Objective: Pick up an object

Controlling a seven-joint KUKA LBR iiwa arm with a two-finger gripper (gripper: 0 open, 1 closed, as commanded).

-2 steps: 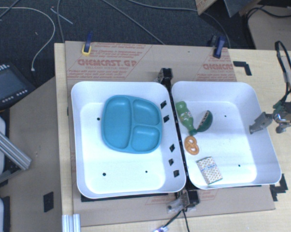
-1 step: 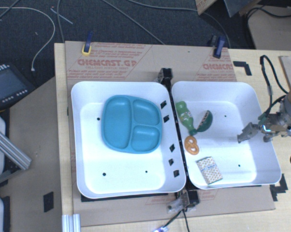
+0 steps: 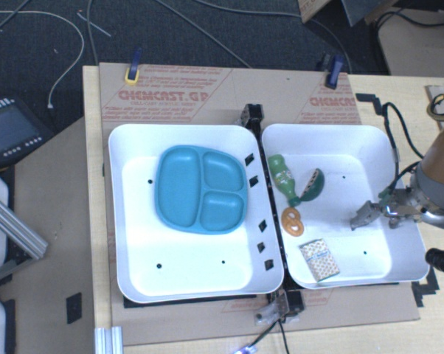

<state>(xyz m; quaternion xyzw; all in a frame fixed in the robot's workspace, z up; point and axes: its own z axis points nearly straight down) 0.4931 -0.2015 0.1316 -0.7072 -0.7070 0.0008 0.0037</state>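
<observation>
**The arm reaches into the right bin but holds nothing yet**

The landmark here is the gripper (image 3: 366, 216), low over the right bin (image 3: 377, 142), near that bin's right wall. Its fingers look spread apart, and nothing sits between them. So I think the arm is at the reaching step, before any grab.

Nearest to the camera, the small patterned packet (image 3: 318, 259) lies toward the front of the bin, left of the gripper. Farther left sits the orange ring (image 3: 292, 222). Behind the ring, the watermelon slice toy (image 3: 312, 185) and the green bottle toy (image 3: 282, 177) lie touching each other, left of the gripper and farther back.

Next, the gripper needs to slide left, stop above one thing, drop down and close. The packet and ring each lie alone, so they may be easier. The slice and bottle crowd each other, which could spoil a grab.

Far left of the gripper, past the middle wall, the blue tray (image 3: 202, 189) rests in the left bin (image 3: 130, 220).
</observation>
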